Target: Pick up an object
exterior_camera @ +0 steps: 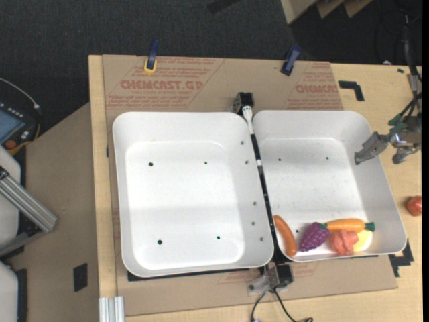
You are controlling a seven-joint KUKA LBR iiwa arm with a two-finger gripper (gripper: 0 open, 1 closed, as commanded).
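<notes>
We see our jaws (383, 147) spread open and holding nothing, at the right bin's (315, 129) right rim. The toy food lies toward the near edge: carrot (349, 225), grapes (314, 236), sausage (285, 235), the carrot's length running left-right.

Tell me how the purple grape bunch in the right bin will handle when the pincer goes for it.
The purple grape bunch looks like moulded toy food, so probably stiff and light. Its knobbly surface may let fingers slip between bumps. It lies packed between the orange sausage and the pink piece at the right bin front wall, so neighbours likely shift too.
</notes>
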